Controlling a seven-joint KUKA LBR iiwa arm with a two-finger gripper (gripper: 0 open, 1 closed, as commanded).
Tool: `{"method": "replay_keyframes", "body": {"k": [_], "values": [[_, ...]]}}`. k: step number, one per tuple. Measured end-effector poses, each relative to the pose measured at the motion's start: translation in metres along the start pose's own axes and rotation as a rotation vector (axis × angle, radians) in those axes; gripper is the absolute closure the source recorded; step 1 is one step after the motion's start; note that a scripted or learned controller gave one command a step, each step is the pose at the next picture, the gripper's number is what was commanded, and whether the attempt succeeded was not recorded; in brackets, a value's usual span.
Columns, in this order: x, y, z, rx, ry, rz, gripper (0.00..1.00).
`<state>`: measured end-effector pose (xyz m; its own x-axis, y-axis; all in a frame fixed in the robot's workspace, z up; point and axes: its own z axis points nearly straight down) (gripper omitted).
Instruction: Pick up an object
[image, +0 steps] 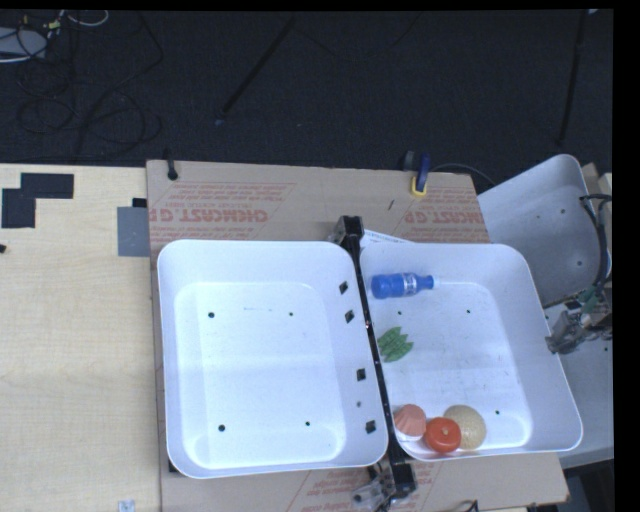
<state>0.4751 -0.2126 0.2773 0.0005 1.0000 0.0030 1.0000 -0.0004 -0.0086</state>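
1. The gripper (572, 330) is seen at the right edge of the camera view, just outside the right rim of the right bin (520, 262). Its outline is small and cluttered with cables, so whether it is spread or pressed together cannot be told. Nothing is seen held in it.
2. No object has been picked up yet, so the step in hand is judged to be the choice of a target and the approach to it.
3. All candidate objects are found in the right bin. A blue bottle (402, 285) lies on its side near the far wall, and a small green item (395, 345) lies close to the black divider (362, 320).
4. Three round items are crowded into the near corner: a pale pink one (409, 420), a red one (442, 434) and a beige one (466, 424), touching or nearly so.
5. The bottle is judged the best target, since it lies apart from the rest. It should be closed on across its narrow body, not along its length.
6. The corner cluster is better avoided, as the walls and neighbours leave little room.
7. The left bin (250, 262) need not be visited.
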Motion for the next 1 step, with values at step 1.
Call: {"method": "replay_keyframes", "body": {"k": [1], "values": [[-0.0002, 0.0761, 0.0251, -0.008, -0.003, -0.004, 1.00]]}}
